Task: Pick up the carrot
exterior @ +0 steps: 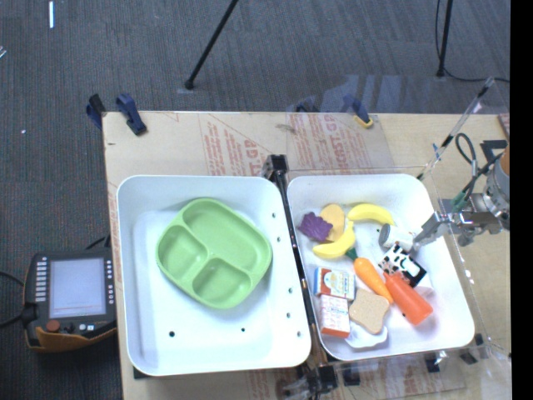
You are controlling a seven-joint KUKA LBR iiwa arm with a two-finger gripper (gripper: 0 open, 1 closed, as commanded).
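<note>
Approach stage, before any grasp. The carrot (372,277) lies in the right bin (445,223), wedged between a small carton (336,282) and a red-orange bottle (408,298), with bread (369,311) touching its lower end. The gripper (398,248) hangs just above and beside it; whether it is open is not discernible, since a black-and-white object overlaps it. The next move likely requires descending astride the carrot, clear of the bottle. Red print on the cardboard under the bins is illegible.
</note>
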